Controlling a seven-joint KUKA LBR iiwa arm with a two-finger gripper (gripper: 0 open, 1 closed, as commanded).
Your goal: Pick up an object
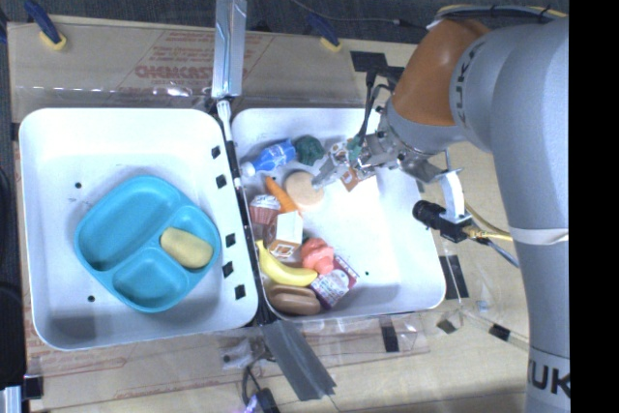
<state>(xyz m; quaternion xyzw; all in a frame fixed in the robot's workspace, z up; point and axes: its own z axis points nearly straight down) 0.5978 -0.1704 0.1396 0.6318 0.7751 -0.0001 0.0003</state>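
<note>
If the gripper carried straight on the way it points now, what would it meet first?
Probably the pale round item just left of the gripper in the right bin, with the orange carrot beyond. Its height above the pile is unclear.

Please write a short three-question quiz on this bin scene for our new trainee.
1. True or false: the blue divided plate lies in the left bin.
2. What sits in one compartment of that plate? A) a banana B) a yellow potato-like item C) a carrot
3. Fill in: the gripper hovers over the ____ bin, near the toy food pile.

Key:
1. True.
2. B, the yellow item; the banana and carrot lie in the right bin.
3. Right.
</note>
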